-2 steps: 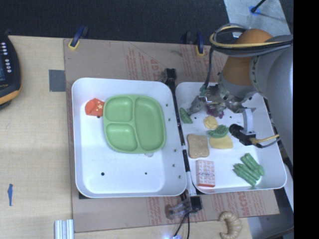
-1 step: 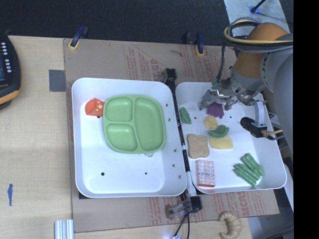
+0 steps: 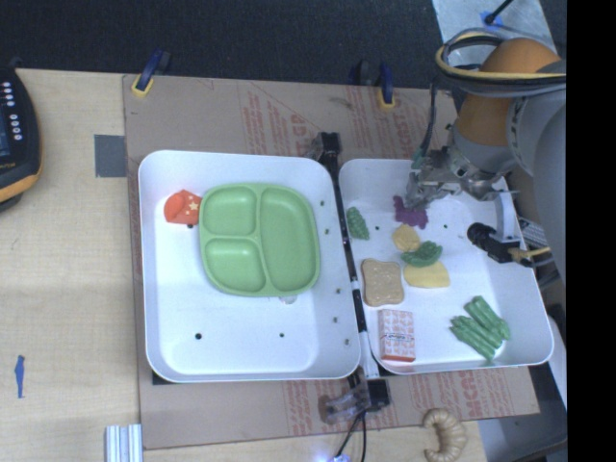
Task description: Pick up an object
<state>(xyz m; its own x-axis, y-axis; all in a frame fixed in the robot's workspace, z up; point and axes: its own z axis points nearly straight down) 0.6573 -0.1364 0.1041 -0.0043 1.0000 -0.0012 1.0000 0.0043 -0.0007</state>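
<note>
- The gripper (image 3: 422,189) hangs over the far part of the right bin (image 3: 525,296), at the end of the grey arm that comes in from the right.
- Whether the claw is released or clenched cannot be told from this slant.
- A purple toy food piece (image 3: 412,213) lies on the bin floor just under the gripper's near side; contact between the two cannot be made out.
- Near of the purple piece sit a pale yellow piece (image 3: 405,236), a dark green leafy piece (image 3: 423,252) and a yellow piece (image 3: 427,276), close together in a short row.
- A green ridged piece (image 3: 357,222) lies by the right bin's left wall.
- A toy toast slice (image 3: 382,282) rests left of the yellow piece, and a red-and-white carton (image 3: 396,335) lies near of it, by the near rim.
- A bunch of green beans (image 3: 481,323) lies in the right bin's near right corner, well apart from the gripper.
- The left bin (image 3: 183,340) holds a green divided plate (image 3: 260,239), with a red piece bearing a yellow star (image 3: 182,206) touching the plate's left edge.
- A brown curled thing (image 3: 445,433) lies outside the bins, on the cardboard sheet (image 3: 241,99) near the front edge.
</note>
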